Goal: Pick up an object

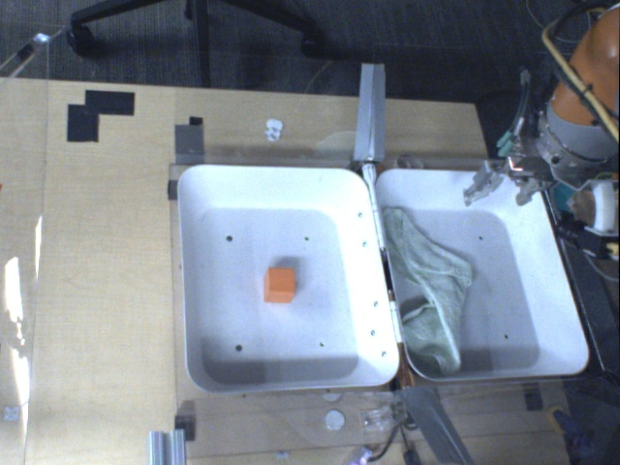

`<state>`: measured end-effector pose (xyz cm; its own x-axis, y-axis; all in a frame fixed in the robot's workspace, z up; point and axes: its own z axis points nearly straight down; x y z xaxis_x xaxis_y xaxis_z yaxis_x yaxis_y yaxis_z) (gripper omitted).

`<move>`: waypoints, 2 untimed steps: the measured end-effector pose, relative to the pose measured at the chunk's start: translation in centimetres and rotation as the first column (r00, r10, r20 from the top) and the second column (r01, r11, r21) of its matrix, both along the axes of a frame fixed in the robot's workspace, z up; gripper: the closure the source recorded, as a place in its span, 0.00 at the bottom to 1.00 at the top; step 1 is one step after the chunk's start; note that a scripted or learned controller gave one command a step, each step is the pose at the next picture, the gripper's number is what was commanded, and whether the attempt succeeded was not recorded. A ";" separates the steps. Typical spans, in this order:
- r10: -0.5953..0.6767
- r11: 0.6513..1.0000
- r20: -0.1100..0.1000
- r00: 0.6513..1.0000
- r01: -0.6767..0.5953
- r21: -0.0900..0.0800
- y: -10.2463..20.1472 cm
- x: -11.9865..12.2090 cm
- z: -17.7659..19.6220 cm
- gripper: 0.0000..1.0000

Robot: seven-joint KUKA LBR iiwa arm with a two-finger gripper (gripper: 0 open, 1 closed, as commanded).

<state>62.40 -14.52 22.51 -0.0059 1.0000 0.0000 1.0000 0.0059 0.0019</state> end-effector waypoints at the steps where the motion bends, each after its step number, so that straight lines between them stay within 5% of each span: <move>1: 0.053 0.999 0.008 0.999 -0.053 -0.003 -0.4 4.2 -13.7 0.00; 2: 0.058 0.998 0.013 0.998 -0.058 -0.005 -0.3 4.4 -12.4 1.00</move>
